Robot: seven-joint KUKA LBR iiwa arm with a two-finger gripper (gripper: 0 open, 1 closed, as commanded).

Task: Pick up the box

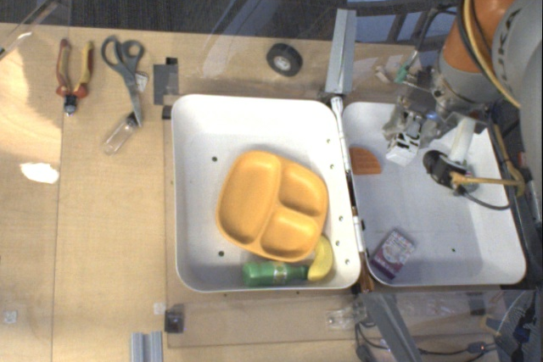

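The box (392,253) is small and purple with a pale printed top. It lies flat near the front left corner of the right bin (496,263). My gripper (405,140) hangs over the back left part of that bin, well behind the box and apart from it. Nothing shows in its grasp. The grey arm with its orange band (488,8) comes in from the upper right.
A brown flat piece (365,160) lies by the right bin's left wall, near the gripper. The left bin (204,123) holds a yellow divided plate (273,204), a green bottle (273,272) and a yellow piece (321,260). Scissors (127,68), pliers (71,72) and a tape roll (284,58) lie on the bench.
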